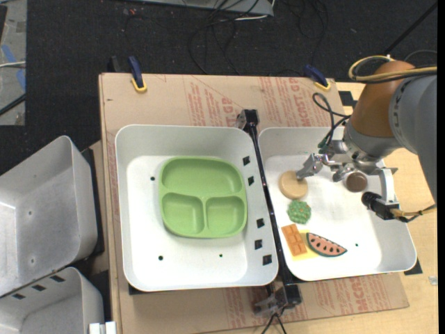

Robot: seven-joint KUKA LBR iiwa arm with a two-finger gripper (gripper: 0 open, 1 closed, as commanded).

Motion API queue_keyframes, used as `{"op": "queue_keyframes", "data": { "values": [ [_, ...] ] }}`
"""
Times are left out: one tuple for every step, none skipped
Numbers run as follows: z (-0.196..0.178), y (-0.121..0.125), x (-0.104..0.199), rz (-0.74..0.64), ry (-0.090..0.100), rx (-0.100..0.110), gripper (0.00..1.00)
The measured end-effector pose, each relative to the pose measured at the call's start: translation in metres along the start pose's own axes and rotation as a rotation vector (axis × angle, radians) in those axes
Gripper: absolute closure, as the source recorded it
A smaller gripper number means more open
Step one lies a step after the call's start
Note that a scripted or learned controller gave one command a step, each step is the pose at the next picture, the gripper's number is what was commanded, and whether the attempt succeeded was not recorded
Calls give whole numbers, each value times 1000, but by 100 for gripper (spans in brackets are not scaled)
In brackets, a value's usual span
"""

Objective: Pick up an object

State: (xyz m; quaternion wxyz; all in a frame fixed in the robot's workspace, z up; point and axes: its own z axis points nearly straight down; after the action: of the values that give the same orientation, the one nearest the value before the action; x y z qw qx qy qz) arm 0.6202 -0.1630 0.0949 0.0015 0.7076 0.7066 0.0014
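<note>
we see the end effector [325, 165] low over the right bin [389, 252], its fingers spread apart with nothing between them. one fingertip reaches toward the tan disc [293, 185], which lies near the bin's left wall; a brown round piece [356, 181] sits just beside the end effector's other side. we judge the tan disc the likeliest target. it looks like a small toy food piece, light and rigid, with a smooth rounded rim that could slip out of a shallow pinch, so we would close across its width, low on its sides.

just below the disc lies a green knobbly piece [300, 211], then an orange waffle-like block [294, 239] and a watermelon slice [326, 245] near the front wall. the green piece is close enough that a finger coming down on that side might nudge it. the divider between bins [263, 186] crowds the disc's left, so room is better toward the bin's open middle and right. the left bin [139, 270] holds a green divided plate [203, 196], well apart. both bins rest on the table [181, 96].
</note>
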Motion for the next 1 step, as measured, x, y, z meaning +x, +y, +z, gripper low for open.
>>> {"op": "queue_keyframes", "data": {
  "values": [
    [-14,3,1,-2,-1,-10,100]
  ]
}}
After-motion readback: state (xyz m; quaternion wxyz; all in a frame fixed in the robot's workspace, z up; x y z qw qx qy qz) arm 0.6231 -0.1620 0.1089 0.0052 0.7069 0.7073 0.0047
